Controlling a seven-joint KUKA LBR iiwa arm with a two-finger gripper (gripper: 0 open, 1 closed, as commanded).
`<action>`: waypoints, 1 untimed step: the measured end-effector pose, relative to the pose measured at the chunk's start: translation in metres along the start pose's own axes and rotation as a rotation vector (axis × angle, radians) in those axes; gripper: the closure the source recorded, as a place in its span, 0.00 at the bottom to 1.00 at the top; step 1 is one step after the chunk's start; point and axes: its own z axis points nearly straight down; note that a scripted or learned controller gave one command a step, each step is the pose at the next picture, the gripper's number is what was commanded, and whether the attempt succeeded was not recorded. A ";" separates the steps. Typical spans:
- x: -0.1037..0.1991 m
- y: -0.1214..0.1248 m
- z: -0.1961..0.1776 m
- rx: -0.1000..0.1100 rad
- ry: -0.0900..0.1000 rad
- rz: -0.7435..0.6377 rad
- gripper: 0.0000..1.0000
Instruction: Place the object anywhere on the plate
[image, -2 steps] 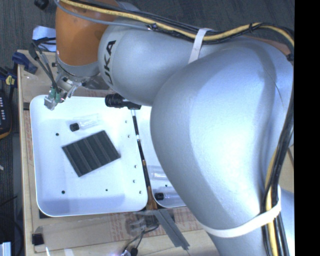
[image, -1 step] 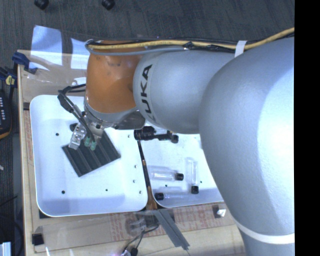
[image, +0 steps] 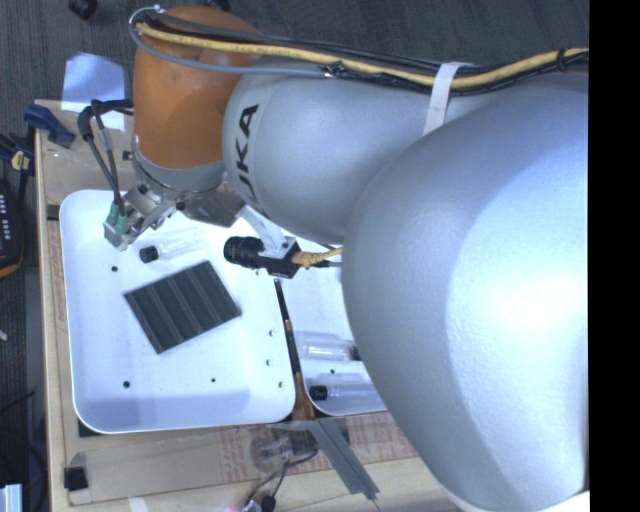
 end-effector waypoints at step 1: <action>0.042 -0.052 0.036 0.005 0.003 -0.336 1.00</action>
